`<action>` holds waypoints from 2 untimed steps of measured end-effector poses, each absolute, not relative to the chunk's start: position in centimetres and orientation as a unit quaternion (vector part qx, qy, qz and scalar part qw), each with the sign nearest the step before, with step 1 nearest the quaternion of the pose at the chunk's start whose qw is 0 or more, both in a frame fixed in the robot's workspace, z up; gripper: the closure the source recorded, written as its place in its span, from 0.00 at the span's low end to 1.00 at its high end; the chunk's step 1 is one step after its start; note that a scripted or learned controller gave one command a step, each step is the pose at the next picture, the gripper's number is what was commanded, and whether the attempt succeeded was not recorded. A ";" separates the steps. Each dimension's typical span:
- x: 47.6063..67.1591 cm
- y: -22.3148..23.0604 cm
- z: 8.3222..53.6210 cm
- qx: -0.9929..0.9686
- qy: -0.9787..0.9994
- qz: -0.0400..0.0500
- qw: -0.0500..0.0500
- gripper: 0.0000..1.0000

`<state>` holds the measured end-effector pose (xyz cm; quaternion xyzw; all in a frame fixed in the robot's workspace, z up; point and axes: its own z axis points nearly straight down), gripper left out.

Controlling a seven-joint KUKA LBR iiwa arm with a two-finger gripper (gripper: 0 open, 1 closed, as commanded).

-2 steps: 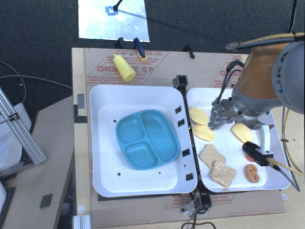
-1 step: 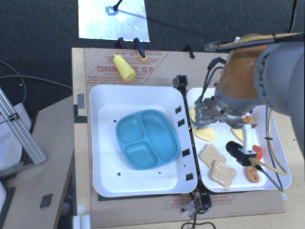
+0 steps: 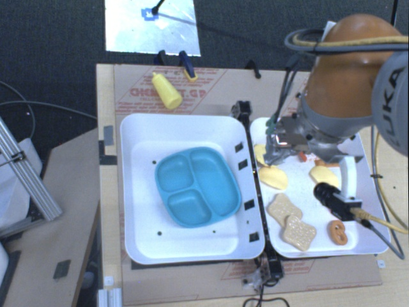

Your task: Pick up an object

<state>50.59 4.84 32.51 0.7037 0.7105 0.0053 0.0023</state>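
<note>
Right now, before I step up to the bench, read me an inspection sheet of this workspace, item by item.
Surface: cardboard sheet under two white bins, left bin and right bin.
Job's things: right bin holds yellow pieces, two crackers and a pretzel; left bin holds a blue divided tray.
Clutter: yellow bottle lying on the cardboard, outside the bins.
Grippers: gripper low over the right bin's left side, at the yellow pieces; no held object visible.
Cables: grey cables loop over the arm; thin dark cable at left.
Surroundings: dark carpet, shiny sheet, aluminium frame.
</note>
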 end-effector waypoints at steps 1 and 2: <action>48.7 6.9 36.2 0.704 0.710 0.003 0.001 1.00; 48.7 10.4 40.8 0.704 0.710 0.003 0.001 1.00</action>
